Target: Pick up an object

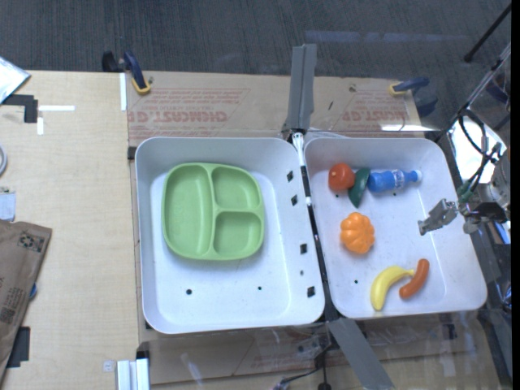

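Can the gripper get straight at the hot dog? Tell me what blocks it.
Probably yes. The gripper sits over the right bin, and bare bin floor lies between it and the hot dog; only the banana lies close.

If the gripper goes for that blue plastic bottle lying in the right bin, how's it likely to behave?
The blue plastic bottle lies on its side, so a nudge would probably roll it. Its smooth round body may slip between two fingers. It rests against a dark green toy vegetable, which would likely shift too. It looks small and probably light.
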`<state>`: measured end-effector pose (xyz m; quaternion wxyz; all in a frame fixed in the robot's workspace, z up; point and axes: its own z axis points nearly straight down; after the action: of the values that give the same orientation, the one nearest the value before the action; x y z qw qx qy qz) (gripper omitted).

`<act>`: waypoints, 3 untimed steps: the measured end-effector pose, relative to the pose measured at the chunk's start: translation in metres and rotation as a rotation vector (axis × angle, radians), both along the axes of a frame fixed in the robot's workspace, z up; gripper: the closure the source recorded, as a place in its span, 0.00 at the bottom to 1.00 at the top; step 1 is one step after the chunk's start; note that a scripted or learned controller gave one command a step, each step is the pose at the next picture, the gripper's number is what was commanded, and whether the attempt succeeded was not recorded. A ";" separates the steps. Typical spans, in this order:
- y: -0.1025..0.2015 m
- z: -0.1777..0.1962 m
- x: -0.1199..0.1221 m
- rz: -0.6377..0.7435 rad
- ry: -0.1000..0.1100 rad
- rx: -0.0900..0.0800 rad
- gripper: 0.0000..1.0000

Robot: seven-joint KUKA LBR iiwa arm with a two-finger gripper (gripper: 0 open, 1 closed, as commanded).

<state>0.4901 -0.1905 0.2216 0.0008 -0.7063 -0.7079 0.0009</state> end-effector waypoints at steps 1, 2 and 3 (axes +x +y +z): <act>0.041 -0.113 0.058 0.335 -0.001 0.001 0.00; 0.063 -0.130 0.119 0.371 -0.003 0.000 0.00; 0.073 -0.132 0.157 0.341 0.047 0.012 0.00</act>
<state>0.6470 -0.1171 0.0895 0.0214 -0.5758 -0.8172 0.0130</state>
